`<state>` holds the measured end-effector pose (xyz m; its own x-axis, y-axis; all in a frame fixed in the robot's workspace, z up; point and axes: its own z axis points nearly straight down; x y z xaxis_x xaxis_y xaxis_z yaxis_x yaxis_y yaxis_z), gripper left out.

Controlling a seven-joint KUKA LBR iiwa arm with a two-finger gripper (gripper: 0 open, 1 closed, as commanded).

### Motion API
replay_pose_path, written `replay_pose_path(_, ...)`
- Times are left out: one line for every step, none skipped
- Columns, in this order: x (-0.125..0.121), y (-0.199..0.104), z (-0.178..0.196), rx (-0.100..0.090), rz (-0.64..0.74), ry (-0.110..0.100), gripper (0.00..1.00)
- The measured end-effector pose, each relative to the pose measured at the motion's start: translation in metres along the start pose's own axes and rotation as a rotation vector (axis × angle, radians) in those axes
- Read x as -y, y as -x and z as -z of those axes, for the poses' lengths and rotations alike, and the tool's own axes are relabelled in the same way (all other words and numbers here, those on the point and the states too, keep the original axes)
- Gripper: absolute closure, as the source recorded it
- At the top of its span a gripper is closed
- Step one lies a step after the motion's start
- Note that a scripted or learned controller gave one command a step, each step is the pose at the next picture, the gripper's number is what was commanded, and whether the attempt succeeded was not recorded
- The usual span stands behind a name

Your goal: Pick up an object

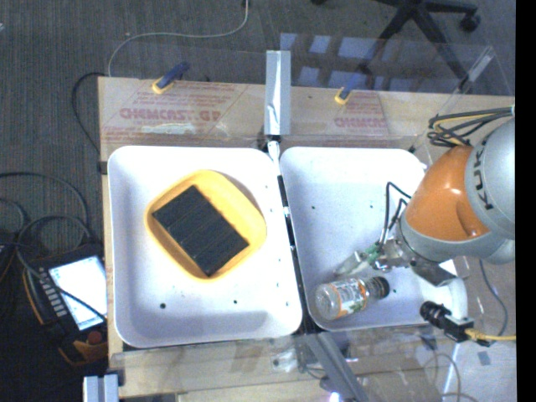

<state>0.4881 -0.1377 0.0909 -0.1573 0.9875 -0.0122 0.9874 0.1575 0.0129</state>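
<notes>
Two shallow white bins sit side by side on the bench: the left bin (134,308) holds a yellow dish-shaped tray with a dark ribbed rectangular pad (201,229) in it, and the right bin (352,191) holds a small clear bottle with an orange label and a dark cap (350,296). You will find the bottle lying on its side near the front wall, cap pointing right. The gripper (368,258) hangs just above and beside it, apart from it; whether the gripper is ready to close cannot be told from this view, since the orange-banded wrist (448,203) covers much of it. To do the pick well, you should judge the bottle's long axis first and close across its narrow body, not along its length, because a round bottle is likely to roll. Room is tight toward the front wall and the bin's front-left corner; the far half of the right bin offers open floor for approach and retreat.
</notes>
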Motion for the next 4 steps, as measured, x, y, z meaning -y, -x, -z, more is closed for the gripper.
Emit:
replay_pose_path(-0.003, -0.011, 0.001, 0.000, 0.068, 0.002, 0.00)
replay_pose_path(0.011, 0.032, 0.017, -0.011, -0.284, -0.023, 0.00)
replay_pose_path(-0.003, -0.006, 0.000, 0.000, -0.204, -0.002, 0.00)
replay_pose_path(0.001, 0.023, 0.000, -0.010, -0.037, 0.003, 0.00)
